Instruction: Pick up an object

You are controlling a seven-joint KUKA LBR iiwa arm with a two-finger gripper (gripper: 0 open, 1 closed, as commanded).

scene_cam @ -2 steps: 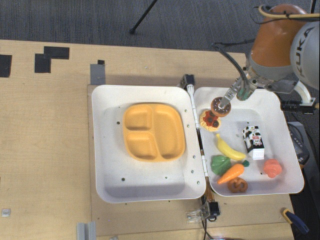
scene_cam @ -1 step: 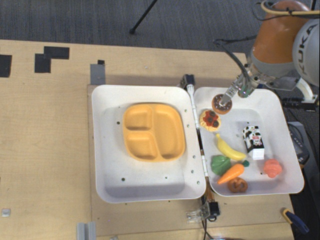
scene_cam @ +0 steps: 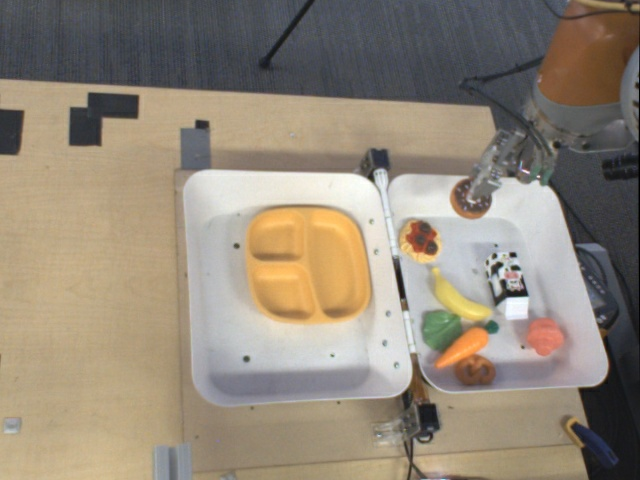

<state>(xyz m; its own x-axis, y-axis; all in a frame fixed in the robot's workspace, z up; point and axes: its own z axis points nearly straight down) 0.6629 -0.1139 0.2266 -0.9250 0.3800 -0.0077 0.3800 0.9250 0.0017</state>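
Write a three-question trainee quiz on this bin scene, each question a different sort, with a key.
1. True or false: the yellow divided tray lies in the right bin.
2. Multiple choice: which toy lies directly beside the carrot? A. the green vegetable B. the milk carton C. the small pizza
3. Fill in: the gripper is at the ______ corner of the right bin, over a brown round toy.

Key
1. False; it lies in the left bin.
2. A
3. Far left, as the camera sees it.
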